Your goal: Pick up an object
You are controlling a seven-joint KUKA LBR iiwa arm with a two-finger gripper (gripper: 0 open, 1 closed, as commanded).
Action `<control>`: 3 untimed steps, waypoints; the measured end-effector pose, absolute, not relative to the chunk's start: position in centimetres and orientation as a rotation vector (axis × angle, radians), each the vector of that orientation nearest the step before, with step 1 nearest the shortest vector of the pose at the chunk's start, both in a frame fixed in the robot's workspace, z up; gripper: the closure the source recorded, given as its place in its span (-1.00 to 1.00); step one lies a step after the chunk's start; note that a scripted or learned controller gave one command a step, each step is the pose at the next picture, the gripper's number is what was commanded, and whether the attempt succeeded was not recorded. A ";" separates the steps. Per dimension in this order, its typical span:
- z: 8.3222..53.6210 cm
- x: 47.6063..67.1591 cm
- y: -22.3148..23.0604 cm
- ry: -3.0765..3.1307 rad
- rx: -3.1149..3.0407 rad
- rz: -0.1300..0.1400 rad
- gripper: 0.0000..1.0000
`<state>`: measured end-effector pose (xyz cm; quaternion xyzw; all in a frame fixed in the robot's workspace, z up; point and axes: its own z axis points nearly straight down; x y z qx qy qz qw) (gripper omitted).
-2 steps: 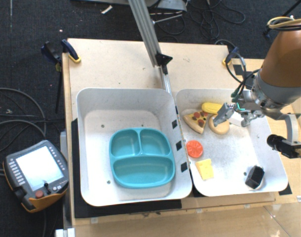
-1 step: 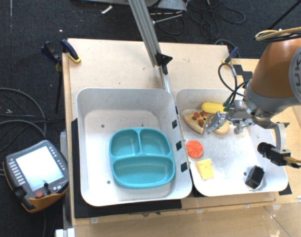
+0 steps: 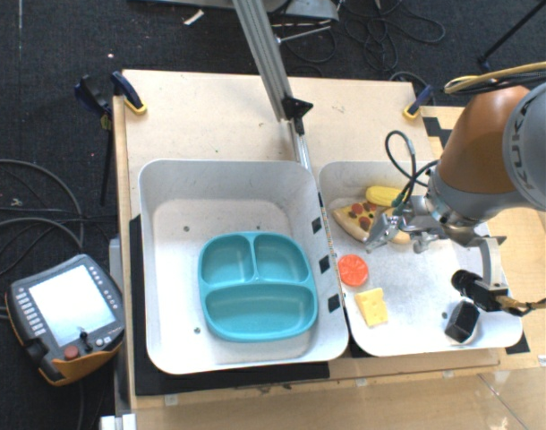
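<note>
My gripper hangs low in the right bin, right over the near end of a toy pizza slice. It partly hides a yellow banana-like piece just behind the slice. An orange-red round slice and a yellow cheese wedge lie nearer the front, apart from the gripper. I cannot see anything held.
The left bin holds a teal divided plate. A metal pole slants down to the wall between the bins. The arm's grey and orange wrist covers the right bin's far right side.
</note>
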<state>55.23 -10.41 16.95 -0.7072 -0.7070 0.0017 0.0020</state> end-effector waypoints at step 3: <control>18.2 56.4 -10.6 -2.226 -2.223 -0.004 1.00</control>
